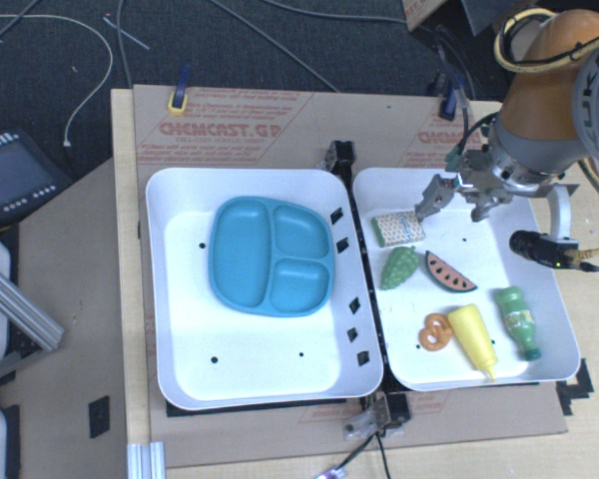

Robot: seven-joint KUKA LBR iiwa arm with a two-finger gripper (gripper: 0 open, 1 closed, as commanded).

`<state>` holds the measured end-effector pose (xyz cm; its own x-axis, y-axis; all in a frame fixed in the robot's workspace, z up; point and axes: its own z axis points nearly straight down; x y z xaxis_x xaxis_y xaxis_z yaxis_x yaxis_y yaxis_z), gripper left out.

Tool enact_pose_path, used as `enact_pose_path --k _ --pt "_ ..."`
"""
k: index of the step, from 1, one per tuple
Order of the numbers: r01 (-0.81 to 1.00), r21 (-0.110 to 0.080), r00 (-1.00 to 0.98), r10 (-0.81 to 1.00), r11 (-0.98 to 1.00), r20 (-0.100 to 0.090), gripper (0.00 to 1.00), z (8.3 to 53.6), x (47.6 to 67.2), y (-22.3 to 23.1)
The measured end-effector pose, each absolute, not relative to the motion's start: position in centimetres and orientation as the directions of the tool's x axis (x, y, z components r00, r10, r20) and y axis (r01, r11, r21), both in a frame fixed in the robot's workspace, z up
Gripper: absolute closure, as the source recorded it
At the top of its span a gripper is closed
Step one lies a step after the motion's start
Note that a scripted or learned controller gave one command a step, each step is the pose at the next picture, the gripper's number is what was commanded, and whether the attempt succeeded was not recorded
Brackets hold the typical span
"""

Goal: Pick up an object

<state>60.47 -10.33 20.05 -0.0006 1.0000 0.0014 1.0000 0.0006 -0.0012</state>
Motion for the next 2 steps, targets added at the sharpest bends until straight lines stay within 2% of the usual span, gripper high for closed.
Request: enact_pose_path --k 2 --pt "1.0 -0.007 0.001 1.0 -0.001 0.002 0.0 11.0 60.8 -9.9"
